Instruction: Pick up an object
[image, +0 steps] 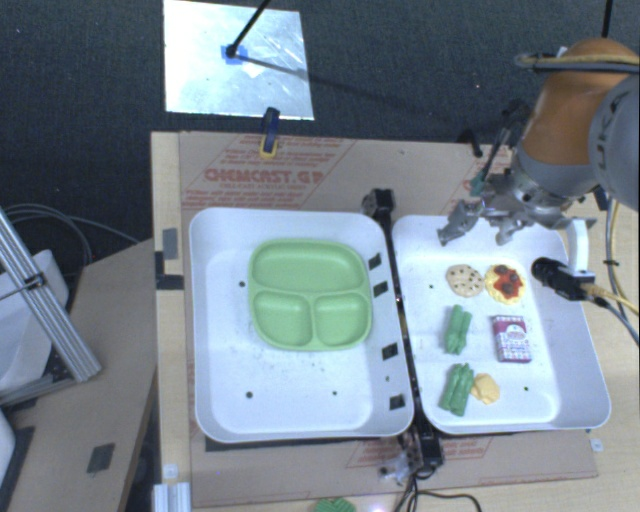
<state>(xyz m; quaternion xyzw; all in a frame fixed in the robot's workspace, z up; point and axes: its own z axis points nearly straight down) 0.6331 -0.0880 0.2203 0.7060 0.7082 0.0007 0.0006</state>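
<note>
Two green pieces (457, 330), one cookie (464, 280)

A divided tray (308, 295) lies in the left bin (215, 330); toy foods (485, 330) lie in the right bin (575, 370).

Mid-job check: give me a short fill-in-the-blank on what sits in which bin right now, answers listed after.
1. The green divided tray lies in the ____ bin as seen in the camera view.
2. The cookie sits directly beside the ____ on its right.
3. The number of green bean pieces in the right bin is ____.
4. The red packet lies ____ the pizza toy in the image.

Missing words: left; pizza toy; two; below
</note>
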